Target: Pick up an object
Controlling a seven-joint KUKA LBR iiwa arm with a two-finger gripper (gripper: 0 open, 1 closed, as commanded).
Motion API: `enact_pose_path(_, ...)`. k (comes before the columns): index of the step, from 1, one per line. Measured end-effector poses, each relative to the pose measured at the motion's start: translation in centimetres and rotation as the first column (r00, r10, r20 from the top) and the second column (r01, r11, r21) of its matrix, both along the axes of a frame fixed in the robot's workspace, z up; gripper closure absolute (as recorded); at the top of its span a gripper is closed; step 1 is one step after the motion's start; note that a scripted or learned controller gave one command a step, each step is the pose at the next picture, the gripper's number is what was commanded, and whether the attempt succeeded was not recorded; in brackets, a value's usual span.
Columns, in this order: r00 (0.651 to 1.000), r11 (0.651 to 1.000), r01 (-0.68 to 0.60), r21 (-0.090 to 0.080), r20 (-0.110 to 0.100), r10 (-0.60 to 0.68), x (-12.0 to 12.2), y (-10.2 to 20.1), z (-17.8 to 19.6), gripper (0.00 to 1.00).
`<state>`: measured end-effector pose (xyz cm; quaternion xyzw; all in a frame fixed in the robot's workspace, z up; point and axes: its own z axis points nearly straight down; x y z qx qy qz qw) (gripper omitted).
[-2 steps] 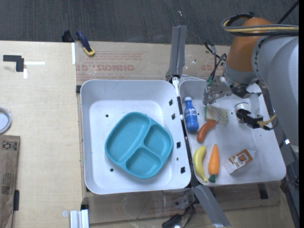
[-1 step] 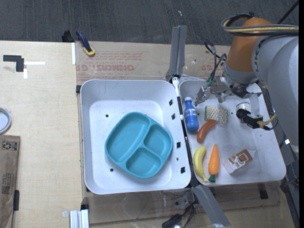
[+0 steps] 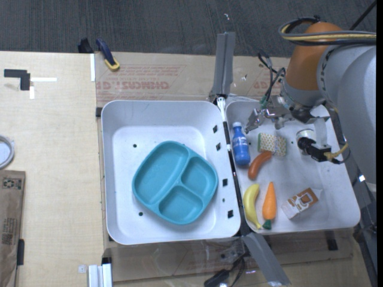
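My gripper [image 3: 267, 119] hangs over the back of the right bin [image 3: 335, 220], below the orange-banded wrist. Its fingers stand apart, open, with nothing between them. Just in front of it lies a small yellow-and-white checkered sponge [image 3: 270, 143]. A blue bottle [image 3: 240, 144] lies to the gripper's left along the bin's left wall. An orange-red sausage [image 3: 259, 164] sits below the sponge. Nearer the front lie a banana [image 3: 251, 204], a carrot [image 3: 269, 203] and a small brown-and-white box [image 3: 300, 202].
The left bin [image 3: 119, 124] holds a blue divided plate [image 3: 175, 182]. A grey post [image 3: 224, 64] rises behind the wall between the two bins. The arm's grey body [image 3: 353, 94] covers the right bin's back right corner.
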<state>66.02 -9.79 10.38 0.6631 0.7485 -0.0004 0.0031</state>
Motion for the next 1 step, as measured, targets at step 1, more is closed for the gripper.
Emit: enact_pose_path(1, 0.987, 0.987, -0.162, 0.004, -0.005, 0.162, -3.22, -1.73, -1.15, 0.0)
